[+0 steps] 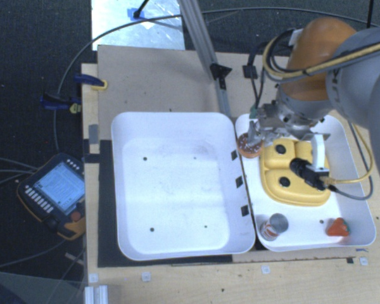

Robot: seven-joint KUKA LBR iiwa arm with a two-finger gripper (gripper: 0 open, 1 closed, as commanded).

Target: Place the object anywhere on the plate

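Note:
A yellow plate [290, 183] with moulded hollows lies in the right bin [361, 223]. A small round brown object [246, 147] sits at that bin's left wall, just left of the plate's upper corner. My gripper [254, 133] hangs right over the brown object and hides its upper part. The grey arm with its orange band [316, 49] reaches in from the upper right and covers the bin's back part.
A small metal can [275, 225] and a red-orange item [337, 227] lie along the right bin's front. The left bin [171, 182] stands beside it. A black fitting on a yellow cable [308, 172] hangs over the plate. A grey pole [202, 43] slants down at the back.

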